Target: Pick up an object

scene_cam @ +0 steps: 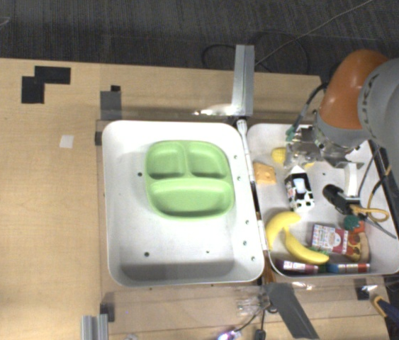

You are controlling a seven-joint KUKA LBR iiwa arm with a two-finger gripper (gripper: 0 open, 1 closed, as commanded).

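camera view has the gripper (300,163) low in the right bin (390,261), just above a black-and-white toy (299,191); its grip state cannot be told. nothing looks lifted yet, so the pick seems undone.

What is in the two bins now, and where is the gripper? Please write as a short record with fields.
left bin: green divided plate
right bin: banana, red box, small black and white object, markers along the near wall
gripper: over the far part of the right bin
held object: none seen
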